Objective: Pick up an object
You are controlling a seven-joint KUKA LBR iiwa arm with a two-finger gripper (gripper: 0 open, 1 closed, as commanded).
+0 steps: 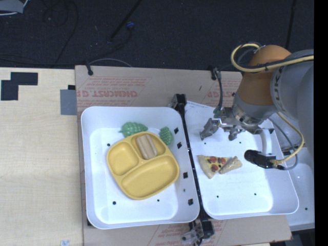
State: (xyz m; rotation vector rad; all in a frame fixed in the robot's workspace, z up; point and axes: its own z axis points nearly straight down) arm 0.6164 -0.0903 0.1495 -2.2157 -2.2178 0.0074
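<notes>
Two bins on your bench — hand (221,130) spread wide and empty above the right bin (266,201), pizza slice (219,164) just below it.

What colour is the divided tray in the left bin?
Yellow; the divided tray shows plainly in the camera view.

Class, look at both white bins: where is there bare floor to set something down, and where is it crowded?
Right bin: bare floor below the pizza slice, toward the near rim. Left bin: crowded; the yellow tray with its hot dog and the green pieces leave bare strips at its left and near rims.
</notes>
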